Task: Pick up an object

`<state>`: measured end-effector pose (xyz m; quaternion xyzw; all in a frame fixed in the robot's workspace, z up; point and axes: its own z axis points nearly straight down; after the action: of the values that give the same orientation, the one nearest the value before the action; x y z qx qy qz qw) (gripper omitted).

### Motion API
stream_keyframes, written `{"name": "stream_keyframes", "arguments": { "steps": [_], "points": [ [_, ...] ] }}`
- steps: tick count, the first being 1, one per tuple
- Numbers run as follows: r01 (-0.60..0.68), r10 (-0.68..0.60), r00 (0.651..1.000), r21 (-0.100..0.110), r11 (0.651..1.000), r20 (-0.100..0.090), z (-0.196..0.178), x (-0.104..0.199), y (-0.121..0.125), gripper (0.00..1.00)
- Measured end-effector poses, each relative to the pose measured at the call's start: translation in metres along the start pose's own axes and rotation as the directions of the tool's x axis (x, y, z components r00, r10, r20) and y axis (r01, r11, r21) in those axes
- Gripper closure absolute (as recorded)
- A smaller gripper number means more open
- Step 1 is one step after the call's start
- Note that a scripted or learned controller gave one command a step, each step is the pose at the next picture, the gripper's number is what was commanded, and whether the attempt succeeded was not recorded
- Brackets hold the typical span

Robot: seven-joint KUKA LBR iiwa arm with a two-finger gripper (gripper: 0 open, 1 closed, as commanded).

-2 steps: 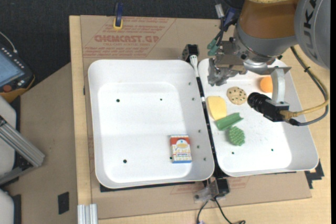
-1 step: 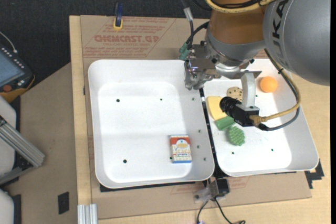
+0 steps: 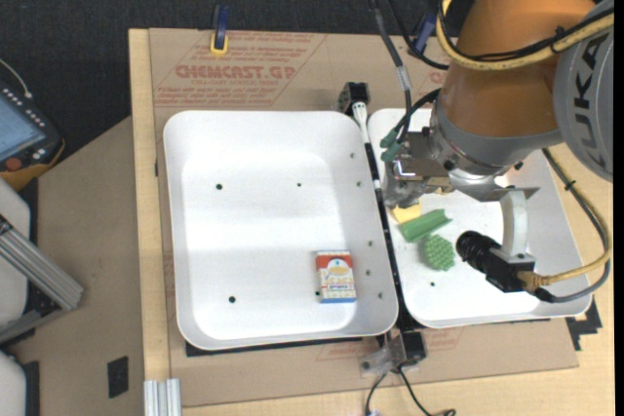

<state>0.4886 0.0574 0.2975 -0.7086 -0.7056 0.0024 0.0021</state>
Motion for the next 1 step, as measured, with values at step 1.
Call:
{"name": "stream_keyframes", "arguments": {
  "steps": [1],
  "points": [
    [0.011,-0.011,1.000,-0.007,1.000,-0.002,0.0003,0.0617,0.0032,1.00]
  ]
}}
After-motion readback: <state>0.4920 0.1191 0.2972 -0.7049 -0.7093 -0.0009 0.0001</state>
